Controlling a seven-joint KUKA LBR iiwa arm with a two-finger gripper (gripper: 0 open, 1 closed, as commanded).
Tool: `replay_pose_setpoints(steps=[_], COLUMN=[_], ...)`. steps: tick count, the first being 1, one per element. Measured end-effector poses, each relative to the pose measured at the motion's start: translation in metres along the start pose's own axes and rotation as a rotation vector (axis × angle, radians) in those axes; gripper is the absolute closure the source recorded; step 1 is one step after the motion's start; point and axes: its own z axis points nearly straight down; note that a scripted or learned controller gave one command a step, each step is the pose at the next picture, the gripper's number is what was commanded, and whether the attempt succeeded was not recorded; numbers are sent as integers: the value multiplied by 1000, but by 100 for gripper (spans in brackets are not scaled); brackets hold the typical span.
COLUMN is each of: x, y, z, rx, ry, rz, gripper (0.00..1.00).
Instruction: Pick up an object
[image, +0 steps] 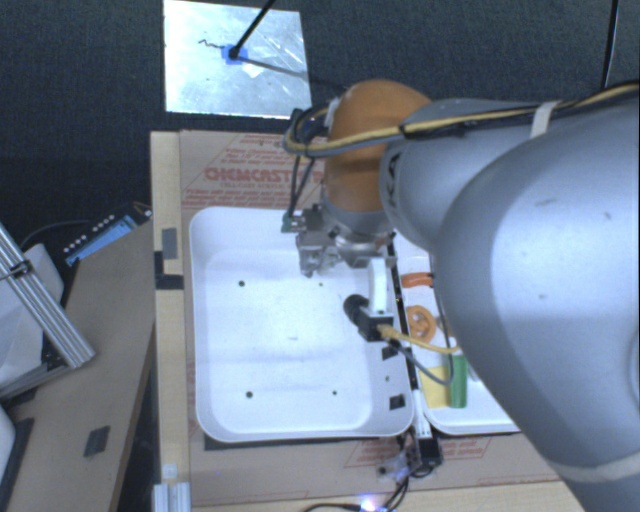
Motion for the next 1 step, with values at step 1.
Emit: replay_pose_setpoints(steps=[1], x=[-1], y=[-4], z=[19], rx=[0], ry=[-3], rz=[6], gripper=[100])
